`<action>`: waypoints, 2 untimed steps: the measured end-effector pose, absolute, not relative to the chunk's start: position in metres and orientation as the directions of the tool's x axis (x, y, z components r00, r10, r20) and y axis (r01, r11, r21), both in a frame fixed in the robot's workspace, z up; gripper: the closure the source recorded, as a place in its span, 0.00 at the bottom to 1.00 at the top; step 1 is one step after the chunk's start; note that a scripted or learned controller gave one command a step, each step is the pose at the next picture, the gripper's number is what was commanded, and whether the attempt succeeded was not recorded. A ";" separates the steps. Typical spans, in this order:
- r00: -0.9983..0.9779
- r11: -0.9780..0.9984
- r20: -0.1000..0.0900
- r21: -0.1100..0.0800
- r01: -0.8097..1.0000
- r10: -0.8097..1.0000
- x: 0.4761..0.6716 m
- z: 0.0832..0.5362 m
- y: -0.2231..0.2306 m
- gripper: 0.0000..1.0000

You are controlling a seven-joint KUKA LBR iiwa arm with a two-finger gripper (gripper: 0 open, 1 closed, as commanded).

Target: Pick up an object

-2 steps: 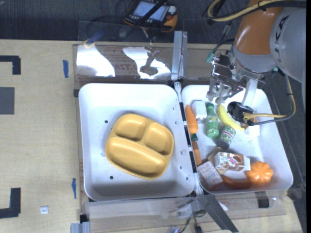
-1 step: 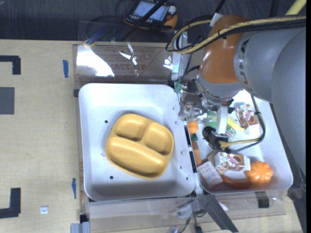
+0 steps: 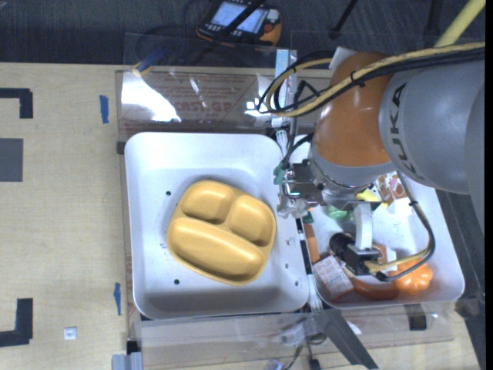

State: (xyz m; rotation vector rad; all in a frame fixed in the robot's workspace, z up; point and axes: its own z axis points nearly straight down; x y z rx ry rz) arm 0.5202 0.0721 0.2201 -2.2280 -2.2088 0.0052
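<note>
You are looking at the big grey arm (image 3: 385,122) leaning over the right bin (image 3: 451,272), where an orange thing (image 3: 412,281) is lying near its front edge among other small things, while a yellow tray (image 3: 222,228) is sitting in the left bin (image 3: 146,168).

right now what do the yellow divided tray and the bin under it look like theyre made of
Yellow divided tray: looks like moulded plastic, smooth and semi-glossy, with soft highlights on its rounded, seamless humps.
Left bin: probably thin formed plastic, white and mostly matt; rounded corners and a faint sheen suggest it, though painted metal cannot be ruled out.
</note>
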 end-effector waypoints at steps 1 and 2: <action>0.153 -0.153 0.000 -0.005 0.988 0.988 0.502 0.184 0.062 1.00; 0.252 -0.252 0.000 0.000 0.968 0.968 0.529 0.210 0.154 1.00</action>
